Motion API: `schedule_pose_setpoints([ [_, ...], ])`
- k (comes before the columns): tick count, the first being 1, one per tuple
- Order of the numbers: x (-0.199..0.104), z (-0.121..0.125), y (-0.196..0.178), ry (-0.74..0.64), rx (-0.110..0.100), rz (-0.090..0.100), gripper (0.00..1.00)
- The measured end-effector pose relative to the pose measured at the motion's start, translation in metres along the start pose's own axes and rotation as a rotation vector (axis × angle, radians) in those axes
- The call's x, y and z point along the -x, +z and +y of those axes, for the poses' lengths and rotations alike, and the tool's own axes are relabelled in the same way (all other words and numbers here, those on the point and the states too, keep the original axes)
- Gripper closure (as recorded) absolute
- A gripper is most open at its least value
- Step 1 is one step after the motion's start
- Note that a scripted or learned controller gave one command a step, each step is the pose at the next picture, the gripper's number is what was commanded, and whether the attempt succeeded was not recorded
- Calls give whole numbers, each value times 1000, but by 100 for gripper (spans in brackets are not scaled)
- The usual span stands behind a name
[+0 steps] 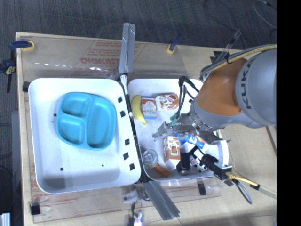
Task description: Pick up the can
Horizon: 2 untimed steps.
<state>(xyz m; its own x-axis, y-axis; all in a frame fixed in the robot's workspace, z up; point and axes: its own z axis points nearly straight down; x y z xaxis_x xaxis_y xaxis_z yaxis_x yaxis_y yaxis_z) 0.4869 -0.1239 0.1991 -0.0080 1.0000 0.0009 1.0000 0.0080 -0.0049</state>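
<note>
The can (150, 157) is in the right bin (155, 86), near its front left corner, with its silver top facing up and a reddish side towards the front wall. My gripper (181, 134) hangs low over the middle of that bin, to the right of the can and a little behind it, apart from it. Right under the gripper is a small orange and white carton (171, 148). The wrist hides much of the bin's right half.
A banana (137, 108) and a white and orange snack box (159, 103) lie at the back of the right bin. A blue divided plate (87, 120) rests in the left bin (42, 173). The raised divider (128, 131) separates the bins close to the can.
</note>
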Motion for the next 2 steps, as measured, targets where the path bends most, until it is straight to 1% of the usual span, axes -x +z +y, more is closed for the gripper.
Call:
schedule_pose_setpoints([
  [1,5,-1,-35,-264,6,-3,0],
  [2,6,0,-45,-268,7,-4,100],
])
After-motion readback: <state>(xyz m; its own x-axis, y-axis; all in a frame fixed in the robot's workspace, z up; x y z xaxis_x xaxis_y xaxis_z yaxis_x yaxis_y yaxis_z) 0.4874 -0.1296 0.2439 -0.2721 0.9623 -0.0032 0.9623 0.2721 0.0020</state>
